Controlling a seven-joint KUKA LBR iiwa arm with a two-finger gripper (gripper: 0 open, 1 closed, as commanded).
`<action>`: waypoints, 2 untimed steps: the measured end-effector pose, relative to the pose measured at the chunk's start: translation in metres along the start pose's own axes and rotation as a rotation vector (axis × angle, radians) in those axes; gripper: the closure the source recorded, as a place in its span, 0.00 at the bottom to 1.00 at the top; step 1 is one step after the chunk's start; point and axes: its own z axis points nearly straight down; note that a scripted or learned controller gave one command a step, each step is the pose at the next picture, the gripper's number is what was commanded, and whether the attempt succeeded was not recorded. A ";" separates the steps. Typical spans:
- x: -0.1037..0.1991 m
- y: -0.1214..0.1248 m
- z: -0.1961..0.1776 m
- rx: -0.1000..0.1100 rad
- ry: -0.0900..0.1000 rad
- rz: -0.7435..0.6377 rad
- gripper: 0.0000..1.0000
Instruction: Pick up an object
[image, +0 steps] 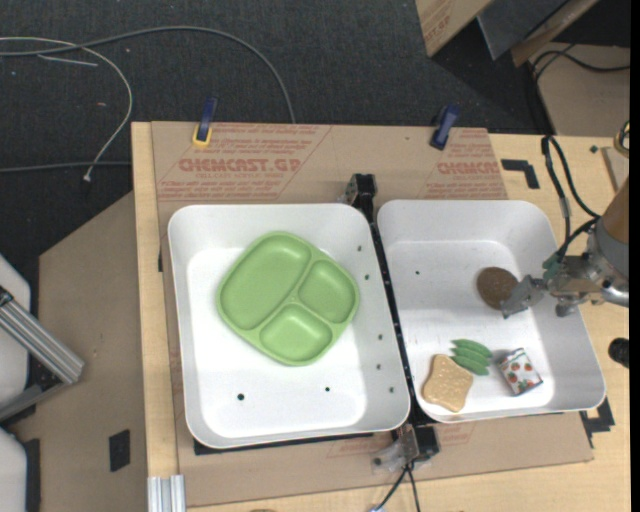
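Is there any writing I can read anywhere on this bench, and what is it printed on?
"CHEMCAST GP": red print on the brown protective sheet behind the left bin.
The same red print repeats behind the right bin, too cut off to read whole.
Smaller red lines beneath each: too small to read.
Small packet in the right bin: red-and-white pattern, no legible text.

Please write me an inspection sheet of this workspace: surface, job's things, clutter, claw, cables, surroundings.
Surface: brown bench board; left white bin, right white bin side by side.
Job's things: in right bin, round brown object, green leaf-shaped piece, tan toast-shaped piece, small white packet with red dots.
Clutter: green three-part plastic plate in left bin.
Claw: grey claw at the brown object; grip unclear.
Cables: grey cable on floor; black cables by arm.
Surroundings: dark carpet, cardboard boxes, two blue clamps.
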 end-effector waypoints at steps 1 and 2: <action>0.005 -0.001 0.043 0.001 0.000 0.000 0.00; 0.004 0.001 0.029 -0.006 -0.002 0.000 1.00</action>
